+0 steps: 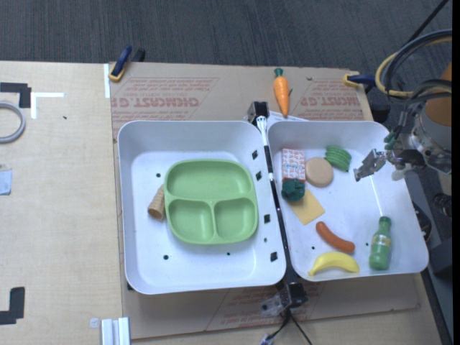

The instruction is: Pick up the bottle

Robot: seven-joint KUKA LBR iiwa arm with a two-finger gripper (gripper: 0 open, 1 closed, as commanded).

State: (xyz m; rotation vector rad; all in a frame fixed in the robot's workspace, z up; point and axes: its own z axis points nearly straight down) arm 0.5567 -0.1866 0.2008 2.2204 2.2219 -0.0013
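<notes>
Approach step, nothing grasped yet. Bottle (pixel 380 244) lies in the right bin (pixel 402 192) at about 4 o'clock of that bin, close to the right wall and front rim, free of the pincer. Green plastic, lighter cap pointing toward 12, pale label on the belly; it looks tipped along the bin floor, though upright or lying is hard to call at this slant. Banana (pixel 333 264) sits at 9 o'clock of the bottle, near but apart; sausage (pixel 336 237) just beyond that. Further up, cheese slice (pixel 309 207), a round bun (pixel 319 172), green pickle (pixel 338 157).

Pincer (pixel 371 165) hovers at the bin's 2 o'clock, above the floor, well apart from the bottle, which lies toward 6 from it. Cannot tell whether it is apart or together. Judgement: next move needs travel toward 6, align across the bottle's narrow width, descend; the near wall leaves little room.

Left bin (pixel 136 192) carries a green divided plate (pixel 212 201). Carrot (pixel 280 90) lies on the worktop (pixel 57 192) beyond the bins.
</notes>
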